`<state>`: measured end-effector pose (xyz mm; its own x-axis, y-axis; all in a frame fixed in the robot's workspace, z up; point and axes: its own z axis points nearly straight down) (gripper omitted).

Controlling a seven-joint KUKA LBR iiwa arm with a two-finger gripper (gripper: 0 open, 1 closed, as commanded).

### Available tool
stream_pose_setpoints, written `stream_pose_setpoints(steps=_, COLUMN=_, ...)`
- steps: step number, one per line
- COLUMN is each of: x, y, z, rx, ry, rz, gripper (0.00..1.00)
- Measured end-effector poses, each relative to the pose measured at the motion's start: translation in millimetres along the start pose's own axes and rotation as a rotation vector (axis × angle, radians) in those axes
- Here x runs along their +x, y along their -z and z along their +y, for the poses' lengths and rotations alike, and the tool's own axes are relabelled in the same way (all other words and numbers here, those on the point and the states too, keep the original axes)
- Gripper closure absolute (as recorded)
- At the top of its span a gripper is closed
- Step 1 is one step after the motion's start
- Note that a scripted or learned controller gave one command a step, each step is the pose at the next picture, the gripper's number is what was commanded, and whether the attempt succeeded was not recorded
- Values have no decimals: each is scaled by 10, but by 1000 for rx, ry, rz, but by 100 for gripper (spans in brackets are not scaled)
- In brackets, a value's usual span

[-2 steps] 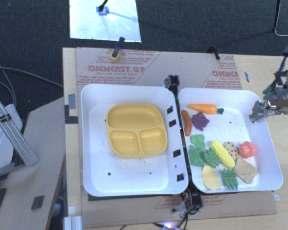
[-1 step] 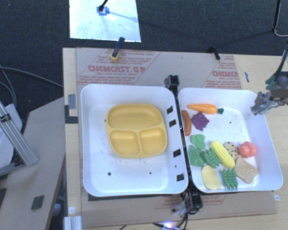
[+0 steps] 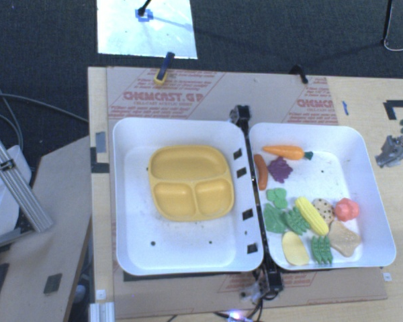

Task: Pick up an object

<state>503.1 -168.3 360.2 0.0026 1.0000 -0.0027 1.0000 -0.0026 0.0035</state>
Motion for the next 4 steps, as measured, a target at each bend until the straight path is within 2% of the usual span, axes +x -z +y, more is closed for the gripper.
stream_pose_setpoints(steps=1, x=-408, y=-418, z=-178, rx=4, ry=-1, rz=1, gripper=100)
stream_pose_setpoints(steps=2, x=-379, y=-408, z=227, rx=-1, ry=8, rz=0, gripper=100)
stream_pose_setpoints(steps=3, x=-166, y=-95, z=166, rx=-2, ry=9, rz=2, gripper=100)
stream_pose_setpoints(steps=4, x=-393, y=-166, z=25, rx=1, ry=3, rz=1, gripper=100)
